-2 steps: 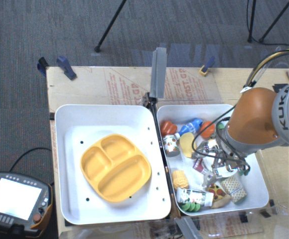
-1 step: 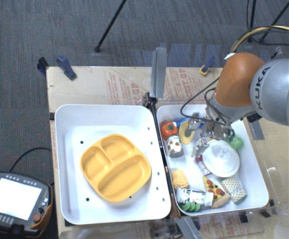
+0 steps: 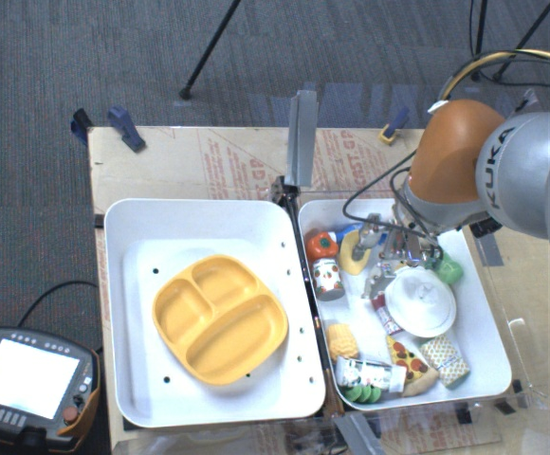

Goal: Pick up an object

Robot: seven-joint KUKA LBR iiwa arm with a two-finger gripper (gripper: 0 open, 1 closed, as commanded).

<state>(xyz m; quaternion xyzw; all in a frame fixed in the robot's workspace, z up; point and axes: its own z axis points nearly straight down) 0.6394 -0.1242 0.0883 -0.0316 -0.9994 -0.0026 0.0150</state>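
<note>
Down at the near left corner sits a dark handheld control pendant (image 3: pixel 30 387) with a pale blank screen and an orange edge, resting on grey ribbed carpet. Up on the tabletop (image 3: pixel 209 164), a bare wooden board stamped with red lettering too faint to read, the left bin (image 3: pixel 123 254) carries one glossy yellow plastic plate (image 3: pixel 221 318), divided into three compartments and lying flat. Over in the right bin (image 3: pixel 488 349) it is crowded: a small can with a face printed on it (image 3: pixel 328 279), a red tomato-shaped toy (image 3: pixel 320 245) just behind it, a bumpy yellow corn piece (image 3: pixel 342 340), a toy pizza slice (image 3: pixel 409 360), a patterned block (image 3: pixel 446 361), and a round white lidded dish (image 3: pixel 421 301) near the middle. The gripper (image 3: pixel 389 254) is low in this bin, its metal jaws among cables just left of the white dish; whether they are apart or closed cannot be told. Black "KUKA" lettering runs along the grey arm (image 3: pixel 520 173) beside its smooth orange band.
</note>
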